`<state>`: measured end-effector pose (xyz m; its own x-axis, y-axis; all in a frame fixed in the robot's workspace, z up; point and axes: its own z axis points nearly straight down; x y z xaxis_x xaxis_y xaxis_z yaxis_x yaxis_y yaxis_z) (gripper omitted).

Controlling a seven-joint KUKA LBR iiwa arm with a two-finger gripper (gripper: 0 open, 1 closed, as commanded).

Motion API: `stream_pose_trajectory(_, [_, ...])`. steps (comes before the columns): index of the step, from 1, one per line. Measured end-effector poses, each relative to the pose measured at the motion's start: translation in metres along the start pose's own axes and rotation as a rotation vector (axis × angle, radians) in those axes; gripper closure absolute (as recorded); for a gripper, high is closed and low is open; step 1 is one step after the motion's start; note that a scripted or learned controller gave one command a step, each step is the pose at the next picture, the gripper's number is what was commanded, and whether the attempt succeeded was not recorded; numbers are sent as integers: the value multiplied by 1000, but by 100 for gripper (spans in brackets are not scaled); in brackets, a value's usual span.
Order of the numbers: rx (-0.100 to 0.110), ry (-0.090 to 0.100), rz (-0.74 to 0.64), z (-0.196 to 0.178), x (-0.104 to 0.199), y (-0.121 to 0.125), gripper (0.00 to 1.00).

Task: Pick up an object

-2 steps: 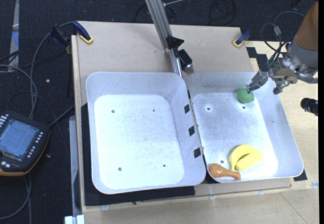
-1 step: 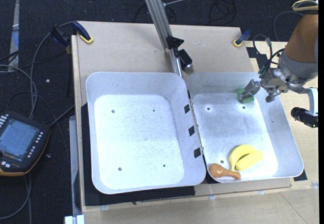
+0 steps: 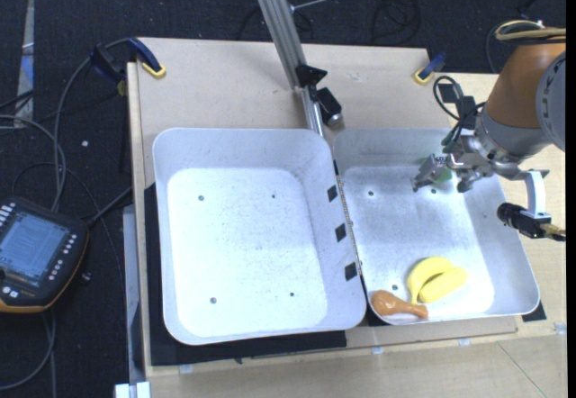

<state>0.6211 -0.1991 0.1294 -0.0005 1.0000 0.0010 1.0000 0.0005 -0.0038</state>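
My gripper hangs low over the far part of the right bin, at the end of the grey arm with the orange band. A small green thing shows right at the gripper; I cannot tell whether it is held. A yellow banana-shaped object lies near the right bin's front edge. Just left of it, in the front left corner, lies an orange-brown spoon-shaped object. Both are well in front of the gripper and apart from it.
The left bin stands beside the right one, and their rims meet along a line with black clips. A slanted metal pole rises behind the bins. A black part of the arm overhangs the right bin's right rim.
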Motion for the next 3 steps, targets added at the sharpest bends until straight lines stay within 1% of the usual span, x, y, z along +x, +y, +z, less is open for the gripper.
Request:
stream_pose_trajectory(1, [-1,0,0,36,0,-1,0])
stream_pose_trajectory(2, [-4,-1,0,24,0,1,100])
stream_pose_trajectory(3, [-8,-2,0,-25,-8,5,100])
